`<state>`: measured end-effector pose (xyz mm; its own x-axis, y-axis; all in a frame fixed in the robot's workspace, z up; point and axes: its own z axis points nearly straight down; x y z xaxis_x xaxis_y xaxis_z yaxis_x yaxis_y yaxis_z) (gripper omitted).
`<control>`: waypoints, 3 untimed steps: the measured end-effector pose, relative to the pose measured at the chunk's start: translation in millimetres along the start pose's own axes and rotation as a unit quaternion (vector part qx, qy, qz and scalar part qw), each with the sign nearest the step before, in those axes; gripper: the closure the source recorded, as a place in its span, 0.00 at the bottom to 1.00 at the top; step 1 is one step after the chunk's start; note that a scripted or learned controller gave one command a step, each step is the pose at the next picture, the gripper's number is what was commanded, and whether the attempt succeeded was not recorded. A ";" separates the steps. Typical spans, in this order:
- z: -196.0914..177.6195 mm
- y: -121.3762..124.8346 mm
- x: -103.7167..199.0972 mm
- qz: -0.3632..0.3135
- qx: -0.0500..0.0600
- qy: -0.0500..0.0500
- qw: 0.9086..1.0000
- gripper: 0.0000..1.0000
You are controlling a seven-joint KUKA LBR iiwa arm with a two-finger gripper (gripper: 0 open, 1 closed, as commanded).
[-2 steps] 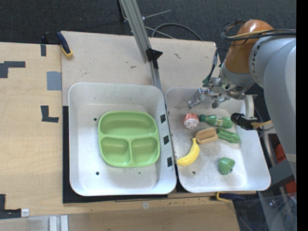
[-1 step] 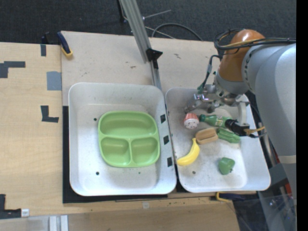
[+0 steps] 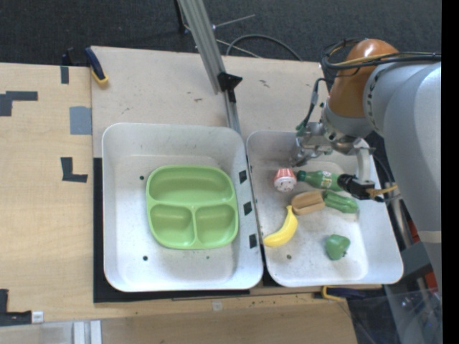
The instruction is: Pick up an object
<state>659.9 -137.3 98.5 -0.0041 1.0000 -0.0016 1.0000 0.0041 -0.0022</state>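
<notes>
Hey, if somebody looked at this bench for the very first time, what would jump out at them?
Probably the bright green divided plate, alone in the left bin. Next, the grey arm with its orange band, reaching in from the right with its tool over the right bin's far end, above a yellow banana, a green bottle and other small toys.

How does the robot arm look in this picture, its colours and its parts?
The arm is bulky, rounded and light grey, with a glossy orange band above the wrist. Thin dark cables loop over the band. The gripper is small, metallic grey.
</notes>
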 end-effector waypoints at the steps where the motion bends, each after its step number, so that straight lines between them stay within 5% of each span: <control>1: -49.3 4.6 -7.9 0.001 -0.003 0.000 1.000 1.00; 2: -106.6 -0.2 -14.4 0.001 -0.004 0.000 1.000 1.00; 3: -117.3 0.3 -13.4 0.001 -0.001 0.001 1.000 1.00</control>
<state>660.5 -150.5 215.7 -0.0023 1.0000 0.0002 1.0000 0.0023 0.0007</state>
